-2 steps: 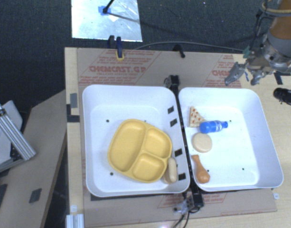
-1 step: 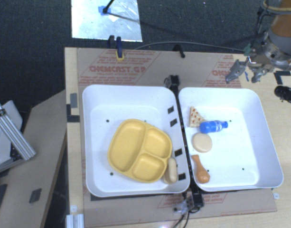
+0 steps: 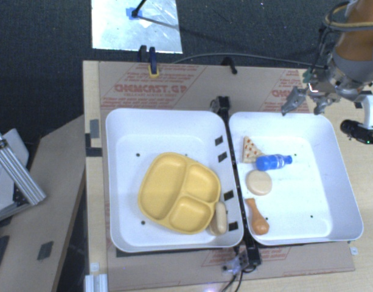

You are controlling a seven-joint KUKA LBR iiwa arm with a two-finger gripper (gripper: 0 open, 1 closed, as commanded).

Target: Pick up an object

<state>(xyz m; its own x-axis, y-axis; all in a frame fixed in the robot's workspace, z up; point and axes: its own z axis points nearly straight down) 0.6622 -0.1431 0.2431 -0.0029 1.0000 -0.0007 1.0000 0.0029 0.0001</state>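
Observation:
In the right bin (image 3: 332,181) lie a blue bottle (image 3: 272,162), a pizza-slice toy (image 3: 250,149), a round cream disc (image 3: 259,183) and an orange drumstick-like piece (image 3: 256,218), all near its left wall. My gripper (image 3: 304,104) hangs above that bin's far right corner, well apart from these objects. Its two fingers are spread apart and nothing is between them. The left bin (image 3: 131,139) holds a yellow divided plate (image 3: 179,192) with a tan bread-like piece (image 3: 219,218) at its right edge.
A central divider with black clips (image 3: 230,181) runs between the bins. A yellow and blue clamp (image 3: 151,61) sits at the board's far edge. A metal sheet (image 3: 136,16) lies beyond it. An aluminium rail (image 3: 13,166) stands at the left.

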